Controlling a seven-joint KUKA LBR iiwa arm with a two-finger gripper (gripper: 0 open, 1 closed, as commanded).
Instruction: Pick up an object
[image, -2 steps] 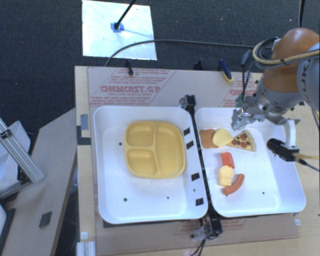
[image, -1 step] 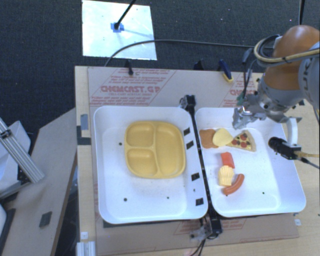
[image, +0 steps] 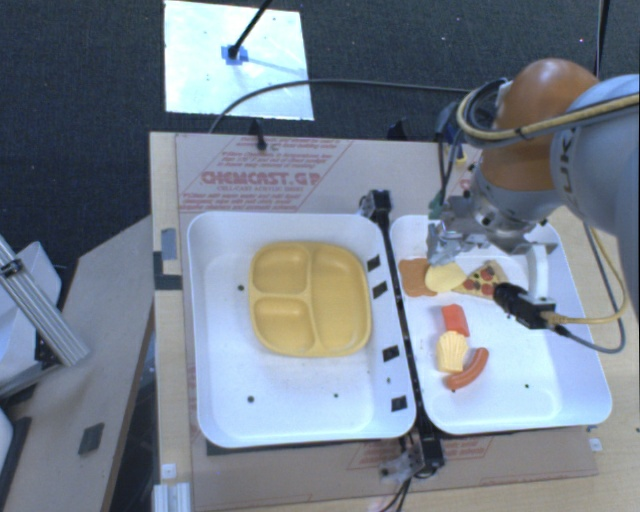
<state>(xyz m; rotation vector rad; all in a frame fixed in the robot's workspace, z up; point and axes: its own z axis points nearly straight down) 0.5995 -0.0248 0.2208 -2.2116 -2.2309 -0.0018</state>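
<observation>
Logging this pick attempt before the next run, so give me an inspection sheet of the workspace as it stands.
Surface: two white bins, left bin, right bin, on a bench.
Job's things: right bin holds pizza slice, yellow chip, orange piece, corn, sausage.
Clutter: yellow divided plate in left bin.
Grippers: gripper low over the yellow chip.
Cables: yellow cable along the arm.
Surroundings: white sheet on dark floor.

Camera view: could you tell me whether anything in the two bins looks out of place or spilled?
Nothing stands out. The yellow divided plate lies flat in the left bin; the toy foods, including the pizza slice and sausage, lie loosely in the right bin.
</observation>
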